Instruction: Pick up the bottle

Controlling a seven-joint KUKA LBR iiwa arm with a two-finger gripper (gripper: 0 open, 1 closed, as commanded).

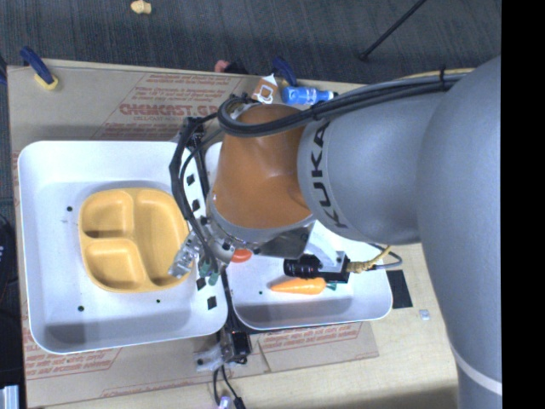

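My gripper [186,261] hangs low over the right side of the left bin [51,313], at the right rim of a yellow divided plate [128,237]. Nothing shows in its grip. The orange band and grey arm cover most of the right bin [358,307], hiding what lies beneath. At that bin's front lie an orange carrot [298,286] and, partly under the wrist, a small red thing [241,253].
The yellow plate takes up the middle of the left bin, with bare white floor around it. Cardboard [128,100] lies under both bins, held by blue clamps [38,66] at the far edge. A small blue and white item [302,96] sits behind the arm.
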